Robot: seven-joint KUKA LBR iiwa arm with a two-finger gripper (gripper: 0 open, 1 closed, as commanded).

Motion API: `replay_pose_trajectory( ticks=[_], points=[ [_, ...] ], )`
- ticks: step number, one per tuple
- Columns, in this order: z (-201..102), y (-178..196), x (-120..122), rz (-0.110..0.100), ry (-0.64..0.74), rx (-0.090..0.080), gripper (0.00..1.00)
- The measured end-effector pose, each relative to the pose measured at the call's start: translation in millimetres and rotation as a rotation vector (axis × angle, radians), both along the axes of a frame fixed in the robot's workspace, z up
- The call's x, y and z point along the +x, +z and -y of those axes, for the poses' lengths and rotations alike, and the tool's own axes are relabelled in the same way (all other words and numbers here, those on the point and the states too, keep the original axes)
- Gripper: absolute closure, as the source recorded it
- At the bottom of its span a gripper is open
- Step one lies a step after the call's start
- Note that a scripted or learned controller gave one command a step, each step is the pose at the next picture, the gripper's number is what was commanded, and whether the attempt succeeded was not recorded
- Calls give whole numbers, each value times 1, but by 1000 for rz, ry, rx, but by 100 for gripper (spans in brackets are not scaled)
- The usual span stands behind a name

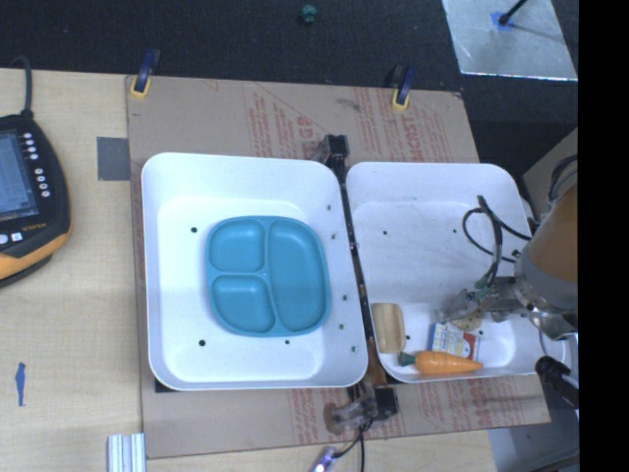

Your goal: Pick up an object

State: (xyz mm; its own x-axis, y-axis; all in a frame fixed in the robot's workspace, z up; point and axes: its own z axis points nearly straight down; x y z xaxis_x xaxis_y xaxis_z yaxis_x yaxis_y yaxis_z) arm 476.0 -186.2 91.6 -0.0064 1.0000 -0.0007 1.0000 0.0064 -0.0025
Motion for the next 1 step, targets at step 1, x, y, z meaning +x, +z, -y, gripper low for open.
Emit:
replay_pose_trajectory(
  ticks=[1],
  points=[
    [2, 11, 1, 1, 4, -3, 100]
  ],
)
